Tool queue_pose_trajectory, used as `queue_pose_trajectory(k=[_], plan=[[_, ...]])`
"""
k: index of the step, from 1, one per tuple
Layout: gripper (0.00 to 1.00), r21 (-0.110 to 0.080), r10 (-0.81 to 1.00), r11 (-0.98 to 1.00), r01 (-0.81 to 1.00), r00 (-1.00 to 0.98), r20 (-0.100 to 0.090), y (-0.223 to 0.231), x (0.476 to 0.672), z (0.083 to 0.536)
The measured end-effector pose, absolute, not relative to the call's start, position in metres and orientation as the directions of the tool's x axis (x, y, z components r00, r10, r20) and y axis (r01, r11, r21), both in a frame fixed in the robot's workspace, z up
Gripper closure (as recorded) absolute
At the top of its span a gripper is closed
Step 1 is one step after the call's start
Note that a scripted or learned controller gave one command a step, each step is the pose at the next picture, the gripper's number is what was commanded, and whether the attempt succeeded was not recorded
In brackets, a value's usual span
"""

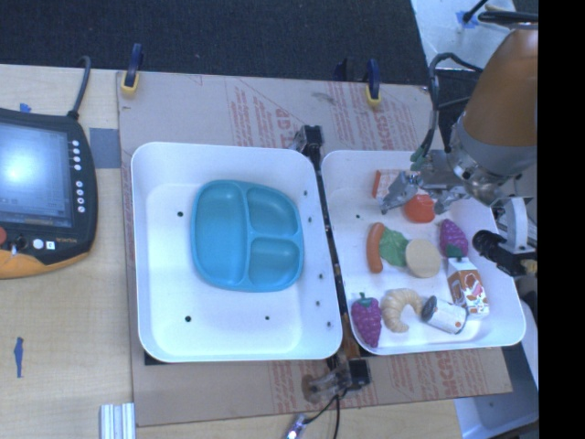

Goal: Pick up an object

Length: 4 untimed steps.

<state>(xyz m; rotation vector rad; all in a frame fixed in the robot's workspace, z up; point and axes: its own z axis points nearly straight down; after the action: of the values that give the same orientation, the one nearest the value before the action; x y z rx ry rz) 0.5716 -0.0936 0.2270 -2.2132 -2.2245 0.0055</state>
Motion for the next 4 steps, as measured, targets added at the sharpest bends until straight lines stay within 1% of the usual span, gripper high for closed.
queue_pose_trajectory(k=[1,2,3,4], plan=[[0.00,-0.006,1.000,0.004,1.000,-0.004,-0.001,-0.124,0.587,0.091],[0.00,-0.006,1.000,0.006,1.000,-0.006,0.000,-0.098,0.577,0.091],[0.00,-0.006,1.000,0.004,1.000,-0.004,0.000,-0.096,0.567,0.092],[1.00,-0.008,1.000,0.008,1.000,-0.008,-0.001,-0.097,0.567,0.102]])
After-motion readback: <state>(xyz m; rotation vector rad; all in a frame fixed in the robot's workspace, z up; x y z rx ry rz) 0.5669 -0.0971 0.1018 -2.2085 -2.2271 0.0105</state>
